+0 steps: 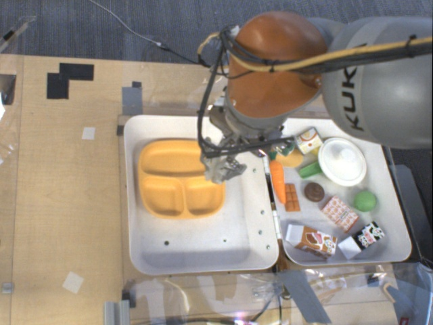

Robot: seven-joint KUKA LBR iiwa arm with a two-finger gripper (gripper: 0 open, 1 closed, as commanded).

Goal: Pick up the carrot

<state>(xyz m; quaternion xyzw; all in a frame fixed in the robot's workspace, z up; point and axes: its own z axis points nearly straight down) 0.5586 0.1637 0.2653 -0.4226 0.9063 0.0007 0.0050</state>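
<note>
The carrot (277,181), orange and slim, lies lengthwise along the left wall of the right bin (399,239), partly under the arm's wrist. My gripper (220,169) hangs below the orange wrist band, over the left bin (203,246), at the right edge of a yellow divided tray (172,178). It is left of the carrot, across the wall between the bins. I see no object in it.
The right bin also holds a white bowl (342,160), a green ball (365,200), a brown round sweet (314,191), a chocolate bar (291,196), a pink box (339,213), a cow-print carton (369,234) and a brown carton (314,241). The arm's bulk covers the bins' far middle.
</note>
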